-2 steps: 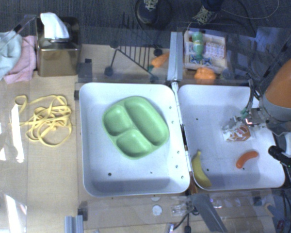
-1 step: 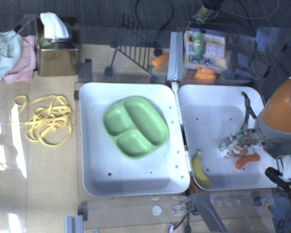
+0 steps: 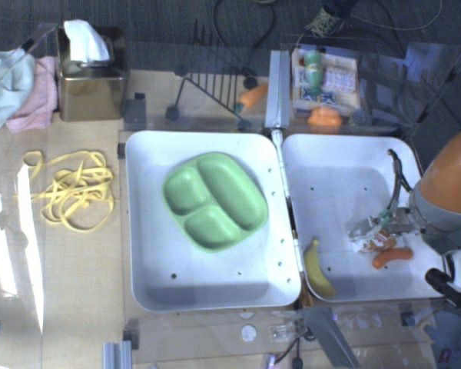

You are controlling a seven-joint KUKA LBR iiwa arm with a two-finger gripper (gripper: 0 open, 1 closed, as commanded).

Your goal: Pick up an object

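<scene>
green plate (image 3: 215, 200), yellow banana (image 3: 316, 269), orange-red carrot (image 3: 390, 257), white bins (image 3: 154, 283).

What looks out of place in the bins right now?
The banana lies jammed in the right bin's lower-left corner, curved against the wall by the divider. The green divided plate sits askew in the left bin. Nothing looks spilled or broken.
</scene>
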